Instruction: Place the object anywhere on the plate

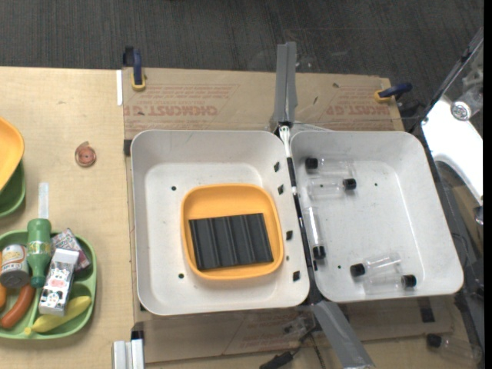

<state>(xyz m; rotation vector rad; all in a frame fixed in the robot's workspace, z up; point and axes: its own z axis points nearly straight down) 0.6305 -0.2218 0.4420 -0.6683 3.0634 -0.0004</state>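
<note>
A sheet of brown cardboard (231,98) covers the bench beneath two white bins; its red print runs upside down and is too faint to read with certainty. The left bin (146,160) holds an orange plate (231,196), and the task's object, a dark grey ridged block (231,241), lies flat on that plate, filling most of its middle. The right bin (430,206) contains clear plastic pieces with black caps (380,270), hard to make out against the white floor. At the right edge, white and grey parts of the arm (448,141) are cut off by the frame, and the state of its gripper cannot be told. On the wooden table (69,106) to the left, a green tray (86,302), partly cropped, carries toy food, among it a green bottle (38,246) and a small carton (57,284) whose label is unreadable. A small pink disc (86,154) lies alone above it.
</note>
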